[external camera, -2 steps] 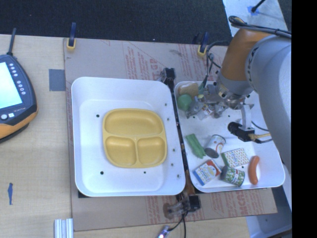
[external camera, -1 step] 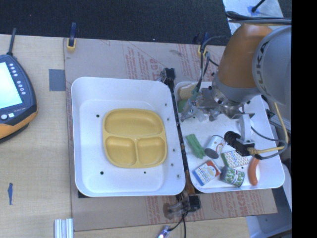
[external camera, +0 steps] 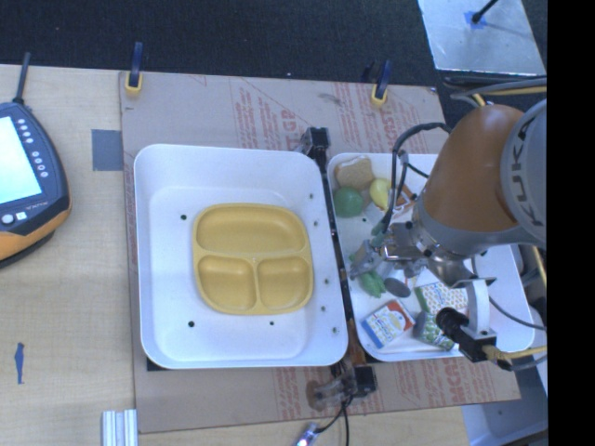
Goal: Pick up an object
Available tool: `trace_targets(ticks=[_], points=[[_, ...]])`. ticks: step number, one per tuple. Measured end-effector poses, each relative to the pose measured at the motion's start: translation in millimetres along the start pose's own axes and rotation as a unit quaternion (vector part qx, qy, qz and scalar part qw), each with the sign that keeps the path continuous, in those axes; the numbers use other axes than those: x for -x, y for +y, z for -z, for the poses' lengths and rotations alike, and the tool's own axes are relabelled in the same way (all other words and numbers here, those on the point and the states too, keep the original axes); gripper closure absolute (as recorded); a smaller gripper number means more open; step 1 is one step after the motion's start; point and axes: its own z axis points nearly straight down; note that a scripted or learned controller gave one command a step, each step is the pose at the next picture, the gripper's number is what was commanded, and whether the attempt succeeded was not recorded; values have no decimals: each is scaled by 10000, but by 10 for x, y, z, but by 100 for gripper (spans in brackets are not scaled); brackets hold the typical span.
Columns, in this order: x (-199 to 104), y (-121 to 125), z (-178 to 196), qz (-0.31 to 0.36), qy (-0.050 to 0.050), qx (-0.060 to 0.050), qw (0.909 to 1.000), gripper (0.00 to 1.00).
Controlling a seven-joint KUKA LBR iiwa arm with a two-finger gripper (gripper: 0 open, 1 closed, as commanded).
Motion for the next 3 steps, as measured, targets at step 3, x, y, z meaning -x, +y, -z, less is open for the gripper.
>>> trace_targets(ticks=[3], points=[[612,791,7,-18,10,11,10000,0]])
